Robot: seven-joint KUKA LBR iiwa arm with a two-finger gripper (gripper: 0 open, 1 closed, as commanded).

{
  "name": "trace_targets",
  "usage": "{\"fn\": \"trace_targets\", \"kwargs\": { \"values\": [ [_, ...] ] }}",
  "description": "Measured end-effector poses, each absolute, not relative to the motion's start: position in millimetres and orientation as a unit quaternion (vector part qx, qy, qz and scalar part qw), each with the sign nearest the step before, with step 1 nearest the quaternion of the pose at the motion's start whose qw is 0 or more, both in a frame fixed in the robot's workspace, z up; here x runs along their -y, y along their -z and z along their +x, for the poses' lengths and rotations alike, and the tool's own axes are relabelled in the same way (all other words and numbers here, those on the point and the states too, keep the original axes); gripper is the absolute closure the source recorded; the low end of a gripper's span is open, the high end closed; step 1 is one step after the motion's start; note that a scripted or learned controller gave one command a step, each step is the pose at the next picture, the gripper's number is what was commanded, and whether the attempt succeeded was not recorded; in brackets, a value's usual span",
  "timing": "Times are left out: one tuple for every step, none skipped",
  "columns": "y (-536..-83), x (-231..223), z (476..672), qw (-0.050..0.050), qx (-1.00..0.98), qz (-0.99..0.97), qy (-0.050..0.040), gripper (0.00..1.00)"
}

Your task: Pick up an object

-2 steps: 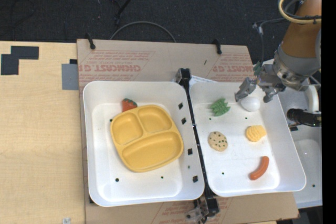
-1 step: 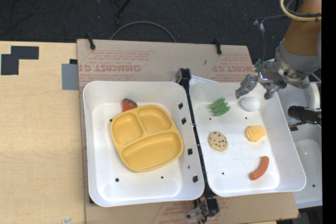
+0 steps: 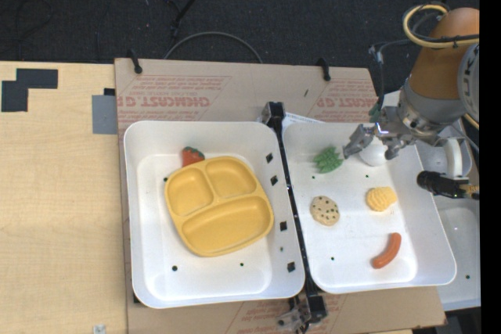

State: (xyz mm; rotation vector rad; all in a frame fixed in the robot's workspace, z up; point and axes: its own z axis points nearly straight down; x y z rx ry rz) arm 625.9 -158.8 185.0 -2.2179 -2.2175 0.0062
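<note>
Pincer-wise, the grey two-finger gripper (image 3: pixel 374 138) looks spread open with nothing between its fingers, low over the right white bin (image 3: pixel 427 266) near its far edge, just beside the green leafy plastic toy (image 3: pixel 329 160). So nothing's picked yet; closing and lifting are left, I'd say. Grey arm with orange band (image 3: pixel 438 66) comes in over that bin's far right corner, wrist angled down.

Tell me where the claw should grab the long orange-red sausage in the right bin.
Probably across the middle of the long orange-red sausage, coming straight down. It lies flat and slanted on the right white bin, so the fingers should close across its narrow width, with bare floor on both sides.
</note>
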Motion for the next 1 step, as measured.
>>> {"fn": "trace_targets", "kwargs": {
  "values": [
    [-124.3, 151.6, 629.4, 0.003, 0.708, -0.706, -0.0017, 0.0]
  ]
}}
